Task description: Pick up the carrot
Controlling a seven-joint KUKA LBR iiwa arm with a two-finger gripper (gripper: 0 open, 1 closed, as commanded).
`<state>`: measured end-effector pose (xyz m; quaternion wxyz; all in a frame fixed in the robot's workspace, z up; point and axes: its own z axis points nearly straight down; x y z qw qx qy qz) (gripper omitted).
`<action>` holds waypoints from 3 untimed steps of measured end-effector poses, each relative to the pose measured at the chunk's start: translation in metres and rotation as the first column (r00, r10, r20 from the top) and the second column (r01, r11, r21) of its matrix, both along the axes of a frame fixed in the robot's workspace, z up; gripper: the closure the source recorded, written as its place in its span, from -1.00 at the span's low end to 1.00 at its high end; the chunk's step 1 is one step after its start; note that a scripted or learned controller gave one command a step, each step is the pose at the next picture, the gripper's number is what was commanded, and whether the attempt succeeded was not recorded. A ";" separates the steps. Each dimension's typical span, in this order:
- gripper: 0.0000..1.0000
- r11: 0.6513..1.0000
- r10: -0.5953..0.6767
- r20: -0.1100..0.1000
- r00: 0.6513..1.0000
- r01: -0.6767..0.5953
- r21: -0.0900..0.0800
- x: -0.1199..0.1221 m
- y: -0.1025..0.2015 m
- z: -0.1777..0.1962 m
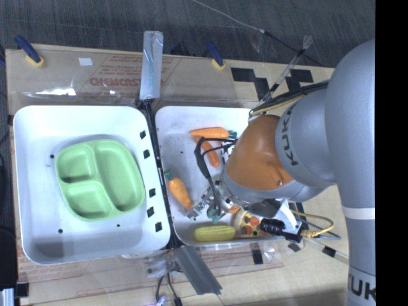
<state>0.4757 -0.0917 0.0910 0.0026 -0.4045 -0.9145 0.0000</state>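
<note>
Two bins (25,171) sit below me; the carrot (179,192) lies in the right one by its left wall. My gripper (207,204) hangs just beside it to grab, but I cannot tell its state.

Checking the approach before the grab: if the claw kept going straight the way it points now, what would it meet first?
Likely the carrot near the right bin's left wall: the claw points down-left toward it. Its height above the floor is unclear, so it may meet the bin floor first.
</note>
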 end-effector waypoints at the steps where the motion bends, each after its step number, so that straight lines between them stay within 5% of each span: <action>1: 1.00 1.000 0.008 0.000 1.000 -0.008 0.001 0.001 0.000 0.010; 3: 1.00 1.000 0.025 0.000 1.000 -0.025 0.002 0.002 0.001 0.029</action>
